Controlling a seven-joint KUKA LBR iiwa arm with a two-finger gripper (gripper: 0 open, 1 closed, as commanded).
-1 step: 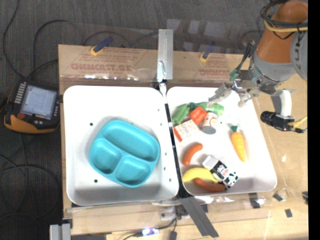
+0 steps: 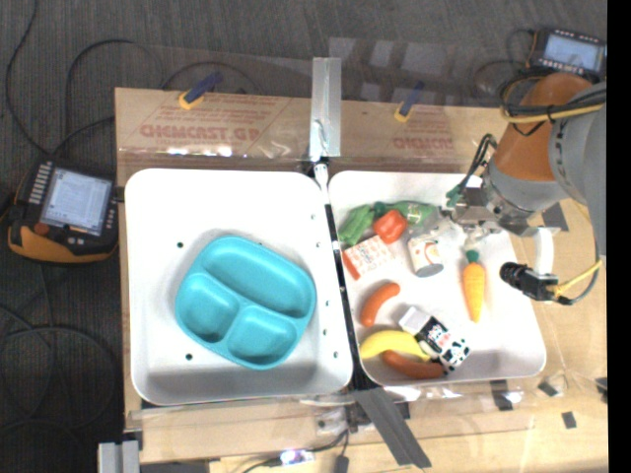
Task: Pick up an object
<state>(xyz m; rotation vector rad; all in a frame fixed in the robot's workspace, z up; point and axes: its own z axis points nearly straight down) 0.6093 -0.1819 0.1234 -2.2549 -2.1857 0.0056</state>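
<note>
The right bin (image 2: pixel 513 348) holds several toy foods. A carrot (image 2: pixel 474 286) lies near its right side, with a small white cup (image 2: pixel 426 254) to its left. A red pepper (image 2: pixel 391 226) and a green vegetable (image 2: pixel 360 220) sit at the back left, above a red-and-white carton (image 2: pixel 367 256). Toward the front lie an orange sausage (image 2: pixel 379 302), a banana (image 2: pixel 392 344) and a black-and-white cow toy (image 2: pixel 441 338). My gripper (image 2: pixel 476 221) hangs over the back right of this bin, just above the carrot's top end.
The left bin (image 2: pixel 158 205) holds a teal divided plate (image 2: pixel 246 299). A metal divider (image 2: pixel 335 264) runs between the bins. The arm's wrist (image 2: pixel 527 156) and a black cable fitting (image 2: pixel 527 281) stand over the right bin's right edge.
</note>
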